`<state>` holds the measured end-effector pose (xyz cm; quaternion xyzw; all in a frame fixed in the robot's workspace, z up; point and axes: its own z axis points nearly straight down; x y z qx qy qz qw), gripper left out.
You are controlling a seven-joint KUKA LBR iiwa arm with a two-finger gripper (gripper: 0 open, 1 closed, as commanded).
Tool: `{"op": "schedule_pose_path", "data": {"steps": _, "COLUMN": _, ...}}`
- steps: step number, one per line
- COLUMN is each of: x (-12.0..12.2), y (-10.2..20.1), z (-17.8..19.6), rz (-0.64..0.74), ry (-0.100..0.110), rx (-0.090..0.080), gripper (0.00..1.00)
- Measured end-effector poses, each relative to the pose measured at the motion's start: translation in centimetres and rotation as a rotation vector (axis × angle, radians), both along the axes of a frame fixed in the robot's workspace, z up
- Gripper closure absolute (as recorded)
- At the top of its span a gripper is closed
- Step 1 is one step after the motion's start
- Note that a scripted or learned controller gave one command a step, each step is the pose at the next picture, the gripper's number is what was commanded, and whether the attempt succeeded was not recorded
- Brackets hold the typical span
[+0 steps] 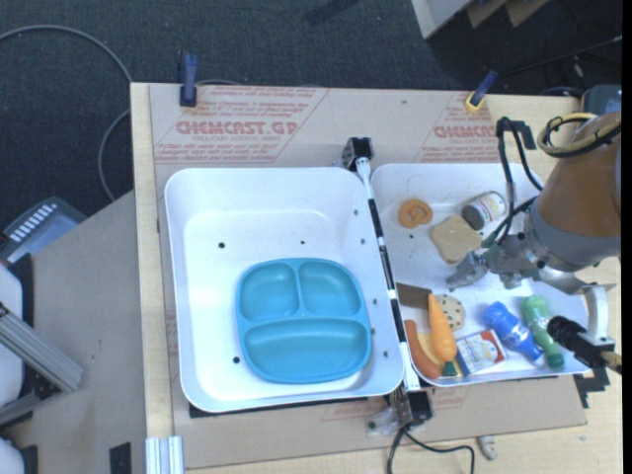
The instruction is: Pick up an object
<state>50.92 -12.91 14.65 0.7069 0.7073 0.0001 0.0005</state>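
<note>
- The grey two-finger gripper [472, 270] is low over the right white bin [395, 188], just beside a flat beige slice [453, 237].
- I cannot tell its state.
- An orange plastic carrot [440, 330] lies near the front.
- A blue divided plate [302, 319] lies in the left white bin [188, 205].

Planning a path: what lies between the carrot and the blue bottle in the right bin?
In the camera view, a small red-and-white packet lies between the carrot and the blue bottle, on the right bin's floor.
</note>
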Motion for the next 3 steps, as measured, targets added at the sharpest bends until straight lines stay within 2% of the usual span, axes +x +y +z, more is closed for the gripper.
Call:
{"op": "schedule_pose_path", "data": {"steps": 1, "x": -2.3, "y": 3.8, "z": -3.9, "rz": 0.000, "ry": 0.003, "rx": 0.002, "gripper": 0.00}}
{"op": "schedule_pose_path", "data": {"steps": 2, "x": -2.2, "y": 3.8, "z": -2.9, "rz": -0.001, "ry": 0.000, "rx": 0.001, "gripper": 1.00}}
{"op": "schedule_pose_path", "data": {"steps": 3, "x": -3.0, "y": 9.1, "z": 6.3, "rz": 0.000, "ry": 0.001, "rx": 0.000, "gripper": 1.00}}
